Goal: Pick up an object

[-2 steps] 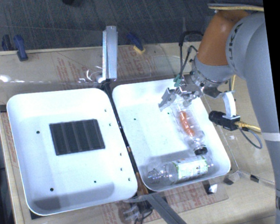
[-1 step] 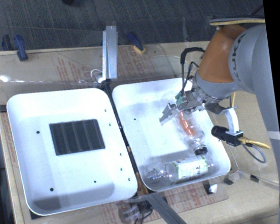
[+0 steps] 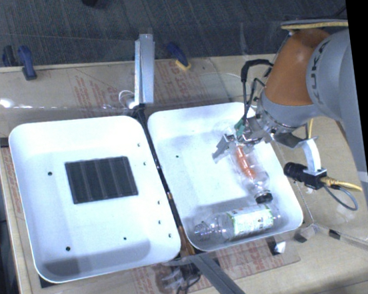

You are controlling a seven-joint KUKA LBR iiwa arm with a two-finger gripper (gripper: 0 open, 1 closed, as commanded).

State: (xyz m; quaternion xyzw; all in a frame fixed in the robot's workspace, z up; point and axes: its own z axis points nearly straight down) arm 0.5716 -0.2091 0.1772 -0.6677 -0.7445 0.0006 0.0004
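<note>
Two clear bottles (image 3: pixel 251 171) (image 3: pixel 238 224) lie in the right bin (image 3: pixel 188 176), the arm (image 3: pixel 297 84) bent in from the right, its claw (image 3: pixel 232 142) touching the upper bottle, grip state unclear.

White bins (image 3: pixel 81 133), dark ribbed panel (image 3: pixel 101 179), clear orange-filled bottle (image 3: pixel 247 165), green-labelled bottle (image 3: pixel 244 222)

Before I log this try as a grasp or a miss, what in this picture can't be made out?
- Tool: open or shut is unclear; it blurs into the clear plastic bottle with the orange label beneath it in the camera view.
- Grey arm: cut off by the right edge.
- Clear bottle with the green-and-white label: print too small to read.
</note>
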